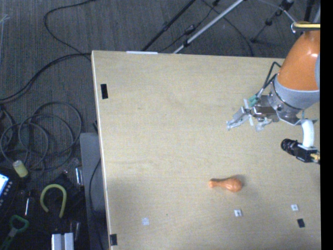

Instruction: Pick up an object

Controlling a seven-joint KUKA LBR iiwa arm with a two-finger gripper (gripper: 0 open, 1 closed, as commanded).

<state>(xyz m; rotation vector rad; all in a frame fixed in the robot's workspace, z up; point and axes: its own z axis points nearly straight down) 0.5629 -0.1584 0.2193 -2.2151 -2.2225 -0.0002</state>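
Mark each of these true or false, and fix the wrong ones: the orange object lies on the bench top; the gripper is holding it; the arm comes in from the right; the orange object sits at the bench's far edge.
1. The orange object lies on the bench top. True.
2. The gripper is holding it. False: it is apart from the object, farther back on the bench, with nothing seen between its fingers.
3. The arm comes in from the right. True.
4. The orange object sits at the bench's far edge. False: it lies toward the near side.
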